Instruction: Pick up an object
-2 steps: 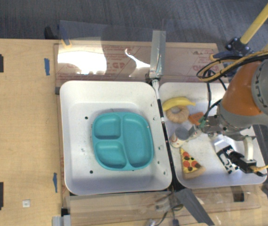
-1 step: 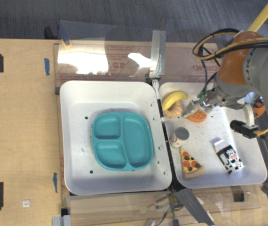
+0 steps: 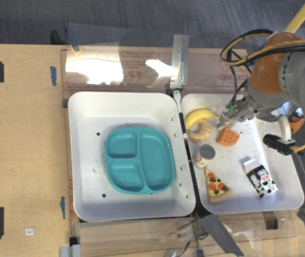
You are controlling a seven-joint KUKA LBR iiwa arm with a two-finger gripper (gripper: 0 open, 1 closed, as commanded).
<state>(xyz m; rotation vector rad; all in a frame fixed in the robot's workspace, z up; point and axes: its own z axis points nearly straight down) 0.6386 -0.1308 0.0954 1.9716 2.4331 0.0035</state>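
While the arm (image 3: 289, 74) leans in from the right over the right bin (image 3: 281, 197), its gripper (image 3: 231, 114) sits low near that bin's back edge, right next to the banana (image 3: 199, 115). Can't really tell what the tool's grip is doing from this angle, it's too small and cluttered, and I can't make out anything caught in it. Using the banana as the reference: the gripper is just to its right, the little orange waffle (image 3: 228, 137) is right and a bit toward the front, pretty much under the gripper tip, and the donut (image 3: 199, 130) is touching the banana's front side. Further front from the banana there's a grey disc (image 3: 207, 152) with a small tan round thing (image 3: 199, 158) beside it, then the pizza slice (image 3: 216, 185). The milk carton (image 3: 259, 176) lies well off to the front right. Left of the banana, across the divider, the left bin (image 3: 83, 116) holds a teal divided plate (image 3: 139, 160). Arm's orange band is above the wrist, cables looping over it.
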